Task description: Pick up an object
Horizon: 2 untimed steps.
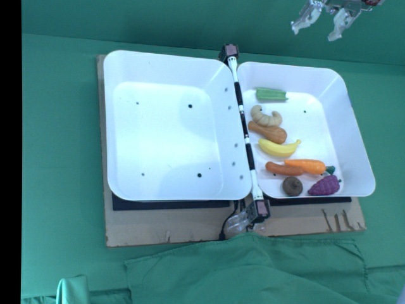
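Note:
My gripper (320, 23) hangs high at the top right, above and behind the right bin (352, 138), open with nothing between its fingers. The right bin holds several toy foods along its left side and front: a green okra (271, 94), a beige curled piece (266, 115), an orange-brown sweet potato (268, 132), a yellow banana (279, 147), two orange carrots (305, 166) (282, 168), a brown round piece (292, 185) and a purple grape cluster (324, 185).
The left bin (168, 132) stands beside the right one, split from it by a black-and-white divider bar (243, 135). Both rest on a cardboard sheet (164, 230) over green cloth. A fold of cloth (253, 268) bunches at the front.

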Tool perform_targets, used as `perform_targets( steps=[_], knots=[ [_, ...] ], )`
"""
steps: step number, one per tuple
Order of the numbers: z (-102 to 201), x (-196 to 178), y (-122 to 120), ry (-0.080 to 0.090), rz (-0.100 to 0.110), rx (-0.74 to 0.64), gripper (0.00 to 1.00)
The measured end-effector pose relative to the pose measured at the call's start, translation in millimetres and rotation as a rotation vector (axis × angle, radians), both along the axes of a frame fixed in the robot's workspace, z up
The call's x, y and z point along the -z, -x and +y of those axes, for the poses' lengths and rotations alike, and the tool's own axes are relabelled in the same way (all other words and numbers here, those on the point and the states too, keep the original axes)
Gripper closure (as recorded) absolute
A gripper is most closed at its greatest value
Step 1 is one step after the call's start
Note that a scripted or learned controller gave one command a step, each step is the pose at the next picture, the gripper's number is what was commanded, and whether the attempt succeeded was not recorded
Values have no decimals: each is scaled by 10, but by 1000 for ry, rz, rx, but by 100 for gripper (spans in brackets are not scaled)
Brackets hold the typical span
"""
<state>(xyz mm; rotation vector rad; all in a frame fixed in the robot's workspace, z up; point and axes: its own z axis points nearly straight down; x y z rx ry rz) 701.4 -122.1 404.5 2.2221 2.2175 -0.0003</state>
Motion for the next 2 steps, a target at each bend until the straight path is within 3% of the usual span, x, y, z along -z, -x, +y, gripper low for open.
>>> perform_targets(
  steps=[1,2],
  knots=[
    [-389,438,15,0,10,6,0],
    [-674,1322,25,-1,14,5,0]
  ],
)
